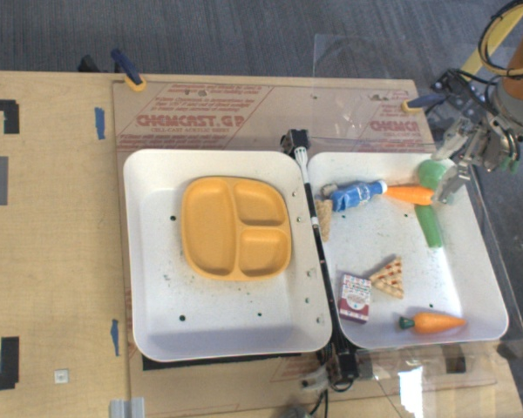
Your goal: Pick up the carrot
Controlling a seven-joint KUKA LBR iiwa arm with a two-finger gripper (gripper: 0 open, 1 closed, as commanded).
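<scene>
We see the carrot [408,195] lying 3-to-9, green top at 3 under the gripper [456,178]; can't tell its finger state. Second carrot [432,323] at 5.

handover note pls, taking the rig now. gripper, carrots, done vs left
Gripper: over the far right part of the right bin, at the leafy end of the far carrot. Cannot tell whether it is open or shut.
Far carrot: lying in the bin between the blue bottle and a green item, not lifted.
Near carrot: lying at the near right corner of the same bin, untouched.
Also in that bin: a small carton and a pizza slice. Left bin has the orange tray.
Done: approach to the far carrot.
Left: grasp and lift.
</scene>
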